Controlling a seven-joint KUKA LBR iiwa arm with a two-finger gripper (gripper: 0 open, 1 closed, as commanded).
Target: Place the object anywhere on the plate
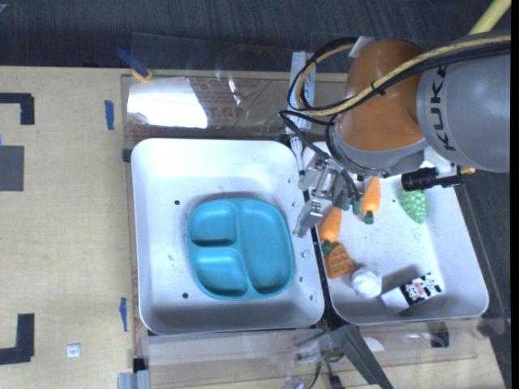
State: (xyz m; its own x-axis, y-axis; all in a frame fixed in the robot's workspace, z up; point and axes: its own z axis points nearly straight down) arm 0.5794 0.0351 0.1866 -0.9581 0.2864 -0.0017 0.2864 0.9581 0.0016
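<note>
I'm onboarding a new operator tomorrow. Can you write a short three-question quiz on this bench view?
1. True or false: the blue plate lies in the left bin.
2. Which bin holds the carrots, such as the small carrot? A) left bin B) right bin C) neither
3. Fill in: the plate is divided into ___ compartments.

Key:
1. True.
2. B. That carrot, the larger carrot, the green toy and the black-and-white object all lie in the right bin, where the gripper is.
3. Three.
</note>
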